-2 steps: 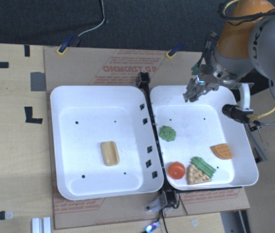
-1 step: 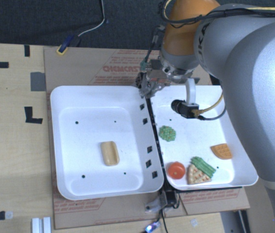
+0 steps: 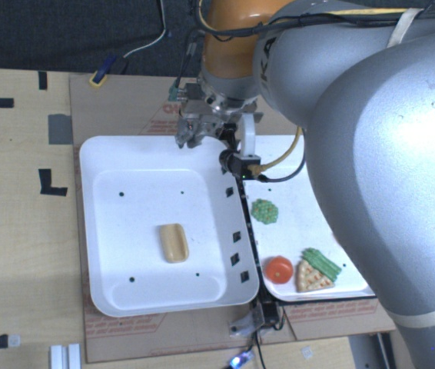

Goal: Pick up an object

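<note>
Bread (image 3: 174, 243) is our likeliest pick: it lies alone on the left bin (image 3: 98, 206) floor, well below the gripper (image 3: 202, 129) and slightly left of it. We see the gripper at that bin's far rim, near the top right corner, holding nothing; whether it is apart or together we cannot tell, the wrist hides it. Down and right of the gripper, in the right bin (image 3: 298, 202), sit broccoli (image 3: 264, 211), a tomato (image 3: 279, 269) and a pizza slice (image 3: 314, 276) with a green piece (image 3: 323, 261) on it, the last three bunched close. We judge the bread easiest: open floor all round, clear of every wall. The right bin things lie partly under the arm and near the divider, so less room there.
</note>
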`<state>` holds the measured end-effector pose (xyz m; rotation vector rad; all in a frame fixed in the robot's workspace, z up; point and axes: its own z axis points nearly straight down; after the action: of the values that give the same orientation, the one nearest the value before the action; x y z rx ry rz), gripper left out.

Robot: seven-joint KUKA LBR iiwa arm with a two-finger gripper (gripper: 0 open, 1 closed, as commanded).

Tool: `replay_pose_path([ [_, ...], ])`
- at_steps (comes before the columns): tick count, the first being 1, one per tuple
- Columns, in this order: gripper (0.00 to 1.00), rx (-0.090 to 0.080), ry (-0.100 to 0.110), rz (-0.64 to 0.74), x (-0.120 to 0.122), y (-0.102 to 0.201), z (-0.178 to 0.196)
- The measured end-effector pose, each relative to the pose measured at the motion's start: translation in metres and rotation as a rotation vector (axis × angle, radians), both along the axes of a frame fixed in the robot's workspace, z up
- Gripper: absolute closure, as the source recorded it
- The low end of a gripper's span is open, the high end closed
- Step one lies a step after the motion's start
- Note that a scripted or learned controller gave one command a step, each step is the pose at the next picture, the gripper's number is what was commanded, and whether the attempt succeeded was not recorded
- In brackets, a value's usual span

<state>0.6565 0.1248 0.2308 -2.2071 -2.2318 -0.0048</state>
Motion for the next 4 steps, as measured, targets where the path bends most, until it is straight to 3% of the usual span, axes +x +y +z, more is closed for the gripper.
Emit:
replay_pose_path([
  [1, 1.00, -0.002, 0.002, -0.003, 0.005, 0.065, -0.008],
  [2, 1.00, -0.002, -0.001, -0.005, 0.011, 0.112, 0.022],
  [3, 1.00, -0.001, -0.008, -0.008, 0.012, 0.109, 0.135],
  [4, 1.00, -0.009, 0.007, -0.016, 0.011, 0.044, 0.076],
])
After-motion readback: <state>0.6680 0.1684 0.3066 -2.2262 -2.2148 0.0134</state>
